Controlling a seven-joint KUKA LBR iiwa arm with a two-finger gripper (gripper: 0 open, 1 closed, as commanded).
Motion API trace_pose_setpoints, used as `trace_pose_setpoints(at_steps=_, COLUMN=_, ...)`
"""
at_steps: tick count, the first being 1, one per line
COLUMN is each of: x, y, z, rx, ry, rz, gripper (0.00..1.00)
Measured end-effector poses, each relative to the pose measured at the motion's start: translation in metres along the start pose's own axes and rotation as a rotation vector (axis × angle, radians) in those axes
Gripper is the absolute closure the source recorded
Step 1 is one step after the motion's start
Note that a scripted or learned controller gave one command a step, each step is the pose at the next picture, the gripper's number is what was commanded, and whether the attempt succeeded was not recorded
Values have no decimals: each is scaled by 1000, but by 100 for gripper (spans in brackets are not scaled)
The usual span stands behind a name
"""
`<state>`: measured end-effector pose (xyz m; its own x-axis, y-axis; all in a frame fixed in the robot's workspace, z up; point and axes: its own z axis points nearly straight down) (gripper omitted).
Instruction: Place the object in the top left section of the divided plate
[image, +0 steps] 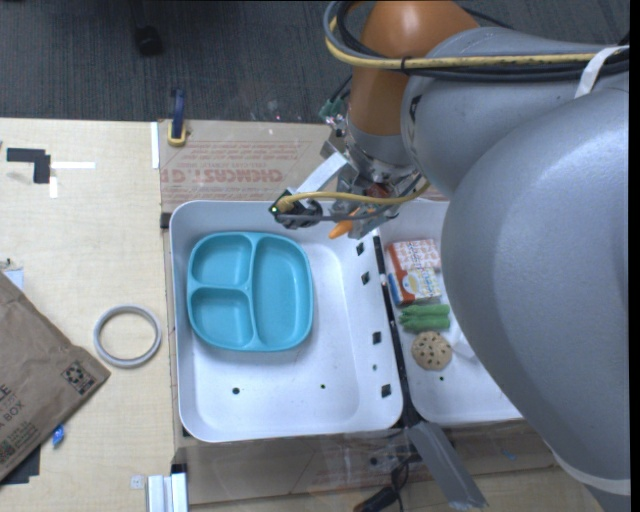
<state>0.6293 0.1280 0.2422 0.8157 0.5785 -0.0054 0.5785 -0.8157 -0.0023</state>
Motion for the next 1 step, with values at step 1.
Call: trace_pose_setpoints(at_steps=1, x=21, y=-61, z=-34, rx=-3, ry=1, rz=-210, gripper=100)
